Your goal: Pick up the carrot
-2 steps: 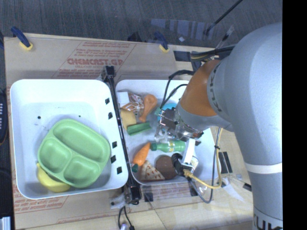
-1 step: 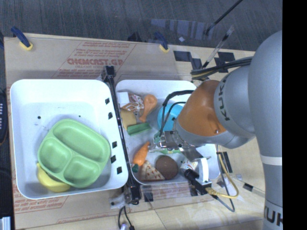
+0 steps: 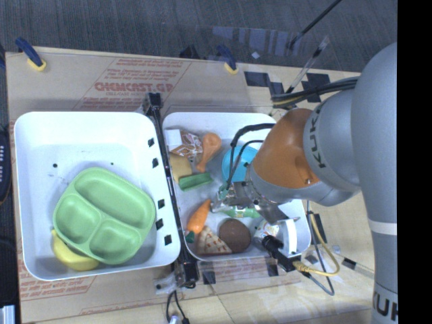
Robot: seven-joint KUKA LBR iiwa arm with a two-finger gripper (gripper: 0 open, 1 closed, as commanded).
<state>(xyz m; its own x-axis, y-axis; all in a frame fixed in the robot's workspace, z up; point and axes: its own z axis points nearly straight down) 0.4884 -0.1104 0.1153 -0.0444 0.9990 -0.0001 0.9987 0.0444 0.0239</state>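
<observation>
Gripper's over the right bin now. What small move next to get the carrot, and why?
Probably ease the gripper a little toward the bin's near-left, then lower. The carrot lies free beside the pizza slice, just off the gripper's tip, not between its fingers.

Carrot in the right bin

The small orange carrot (image 3: pixel 198 216) lies tilted near the bin's left wall, toward the front, above a pizza slice.

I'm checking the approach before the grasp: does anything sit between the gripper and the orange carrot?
Nothing visible does. The small orange carrot lies in the right white bin, just left of the gripper, with bare floor between.
</observation>
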